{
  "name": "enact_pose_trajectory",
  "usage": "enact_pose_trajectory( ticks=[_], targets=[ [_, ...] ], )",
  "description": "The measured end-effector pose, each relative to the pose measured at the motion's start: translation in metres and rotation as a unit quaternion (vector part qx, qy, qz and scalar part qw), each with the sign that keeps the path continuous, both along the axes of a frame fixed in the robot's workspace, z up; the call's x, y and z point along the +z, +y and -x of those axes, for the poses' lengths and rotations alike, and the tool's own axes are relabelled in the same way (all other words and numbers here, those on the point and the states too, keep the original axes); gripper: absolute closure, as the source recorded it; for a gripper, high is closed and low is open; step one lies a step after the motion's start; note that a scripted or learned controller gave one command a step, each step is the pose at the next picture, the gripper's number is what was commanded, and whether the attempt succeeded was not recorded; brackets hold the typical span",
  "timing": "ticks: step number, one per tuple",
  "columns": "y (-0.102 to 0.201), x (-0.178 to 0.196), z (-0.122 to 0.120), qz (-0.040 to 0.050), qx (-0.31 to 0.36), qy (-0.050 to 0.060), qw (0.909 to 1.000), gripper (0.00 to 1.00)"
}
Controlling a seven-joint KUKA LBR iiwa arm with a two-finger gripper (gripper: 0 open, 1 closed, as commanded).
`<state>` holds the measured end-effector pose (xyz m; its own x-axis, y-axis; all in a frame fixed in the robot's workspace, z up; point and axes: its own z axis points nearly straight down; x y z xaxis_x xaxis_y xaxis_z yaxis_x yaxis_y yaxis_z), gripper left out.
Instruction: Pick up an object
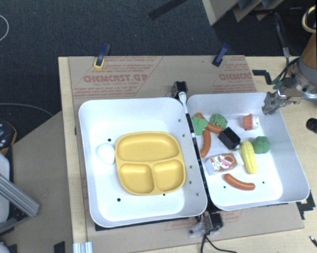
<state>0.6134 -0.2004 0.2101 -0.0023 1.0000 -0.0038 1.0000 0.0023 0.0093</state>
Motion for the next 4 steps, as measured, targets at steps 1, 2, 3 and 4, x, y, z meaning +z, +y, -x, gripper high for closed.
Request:
enact_pose_trajectory(
  ticks=[1,2,3,4],
  targets=[
    [0.0,0.016,-0.001,-0.0007,-0.001,0.002,1.0,1.0],
    [0.047,0.024,0.001,-0.0028,0.001,0.005,1.0,1.0],
    [0.103,0.018,-0.006,-0.0033,0.002,0.006,1.0,1.0],
    [0.153,0.026,-0.003,-0.0033,0.002,0.006,1.0,1.0]
  ],
)
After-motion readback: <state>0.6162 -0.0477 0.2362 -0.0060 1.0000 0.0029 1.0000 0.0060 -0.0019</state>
